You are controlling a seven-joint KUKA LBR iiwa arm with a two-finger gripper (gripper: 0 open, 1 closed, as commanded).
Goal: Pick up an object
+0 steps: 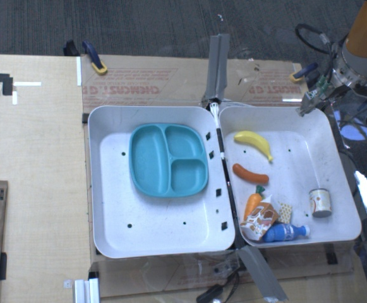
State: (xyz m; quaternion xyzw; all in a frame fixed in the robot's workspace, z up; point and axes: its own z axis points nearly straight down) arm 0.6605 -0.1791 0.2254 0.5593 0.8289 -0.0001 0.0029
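Lying curved in the right bin [335, 169], yellow banana [254, 143]; jaws' state unclear.

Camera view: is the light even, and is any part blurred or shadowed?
Camera view: light is soft and even, with faint shadows under the blue divided plastic plate and curved yellow banana; the hand at the right white bin's far corner looks slightly blurred.

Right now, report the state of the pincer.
Pincer: cannot be told; it sits above the far right corner of the right bin, with nothing seen in it.
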